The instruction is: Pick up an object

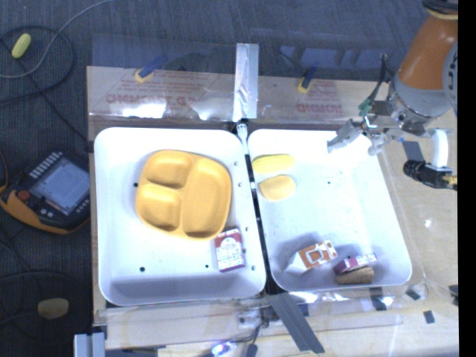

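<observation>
My gripper (358, 141) hangs over the far right corner of the right bin (396, 229), its two fingers spread apart with nothing between them. In that bin, by the left wall, lie a pale yellow block (272, 162) and a rounder yellow piece (277, 188). Near its front wall sit a small orange and white box (316, 256) and a brown and red packet (355, 268). The left bin (105, 222) holds a yellow divided tray (184, 193) and a small red box (229, 250). All objects lie well away from the gripper.
A metal strip (246, 80) stands behind the divide between the bins. A control pendant (53, 192) and cables lie on the floor at the left. A black fitting (428, 172) sticks out beside the right bin's far right rim.
</observation>
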Controlling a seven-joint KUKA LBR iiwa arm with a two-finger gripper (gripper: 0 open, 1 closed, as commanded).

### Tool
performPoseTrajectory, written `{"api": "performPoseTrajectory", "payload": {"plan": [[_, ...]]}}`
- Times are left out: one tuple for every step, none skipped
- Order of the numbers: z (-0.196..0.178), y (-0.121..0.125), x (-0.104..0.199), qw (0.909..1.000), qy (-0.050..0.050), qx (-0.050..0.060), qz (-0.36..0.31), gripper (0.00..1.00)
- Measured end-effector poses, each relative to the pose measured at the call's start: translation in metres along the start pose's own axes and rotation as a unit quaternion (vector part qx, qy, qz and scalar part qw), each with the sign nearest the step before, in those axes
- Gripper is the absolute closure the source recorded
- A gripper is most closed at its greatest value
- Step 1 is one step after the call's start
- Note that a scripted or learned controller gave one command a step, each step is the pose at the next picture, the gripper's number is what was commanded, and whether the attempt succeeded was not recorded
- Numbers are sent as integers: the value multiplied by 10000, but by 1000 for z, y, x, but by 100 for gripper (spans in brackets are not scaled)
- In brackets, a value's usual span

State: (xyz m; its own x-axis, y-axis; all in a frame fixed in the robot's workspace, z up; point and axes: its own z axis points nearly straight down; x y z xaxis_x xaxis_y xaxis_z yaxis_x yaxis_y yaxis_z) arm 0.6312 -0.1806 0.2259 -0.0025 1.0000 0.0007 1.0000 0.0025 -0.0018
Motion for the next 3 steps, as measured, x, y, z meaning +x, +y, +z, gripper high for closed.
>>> {"api": "performPoseTrajectory", "payload": {"plan": [[78,35,53,9987,-11,5,-509,0],[135,14,72,9978,-27,-68,-661,0],[124,15,72,9978,-19,-85,-655,100]]}}
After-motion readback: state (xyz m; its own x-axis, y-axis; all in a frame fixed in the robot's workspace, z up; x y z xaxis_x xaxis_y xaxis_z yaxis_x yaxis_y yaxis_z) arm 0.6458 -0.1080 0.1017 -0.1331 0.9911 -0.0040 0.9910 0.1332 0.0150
